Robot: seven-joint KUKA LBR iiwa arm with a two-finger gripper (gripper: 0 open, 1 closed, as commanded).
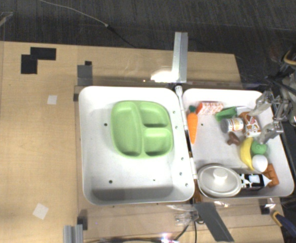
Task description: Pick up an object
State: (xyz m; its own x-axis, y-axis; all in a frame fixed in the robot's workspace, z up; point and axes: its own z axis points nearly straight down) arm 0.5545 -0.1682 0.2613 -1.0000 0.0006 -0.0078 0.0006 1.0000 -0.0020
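Wooden counter (31, 151) w/ two white bins; left bin (95, 186) has a green tray (140, 128). Tool (267, 116) hangs spread, gripping nothing, over right bin (209, 146) by the can (234, 125) & banana (246, 153). Pick not yet made, all objs still in bin.

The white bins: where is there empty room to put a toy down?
The left bin has bare floor all around the green divided plate, widest below it. In the right bin, one bare patch lies between the carrot, the banana and the silver pot. Its right side is crowded.
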